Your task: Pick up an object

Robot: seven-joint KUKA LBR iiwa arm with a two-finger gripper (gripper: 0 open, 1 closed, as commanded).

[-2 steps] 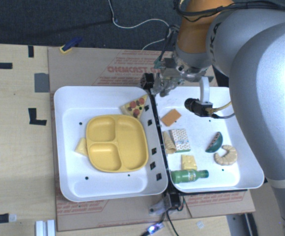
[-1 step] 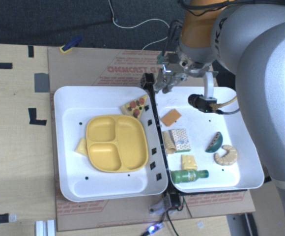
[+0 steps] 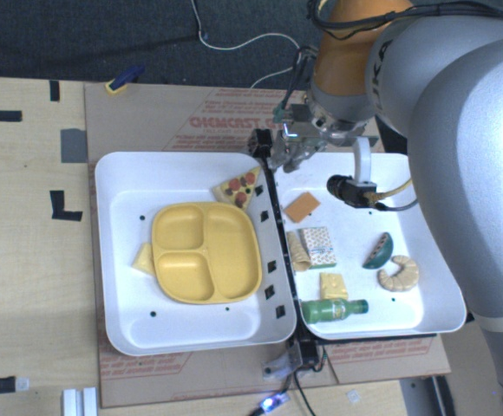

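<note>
Cardboard-topped tabletop (image 3: 147,115) w/ two white bins; hand (image 3: 288,152) over divider nr pizza slice (image 3: 238,188), grip state can't tell; yellow plate (image 3: 206,251) in left bin (image 3: 121,319).

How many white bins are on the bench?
2. The left bin holds a yellow plate. The right bin holds small food items, such as a green bottle.

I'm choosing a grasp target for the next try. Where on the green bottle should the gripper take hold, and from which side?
Probably the green bottle is best gripped across its middle, from straight above. It lies on its side near the right bin's front wall, long axis running left to right in the view, so closing across its narrow width suits it. The yellow block sits close behind it, which leaves little room there.
</note>
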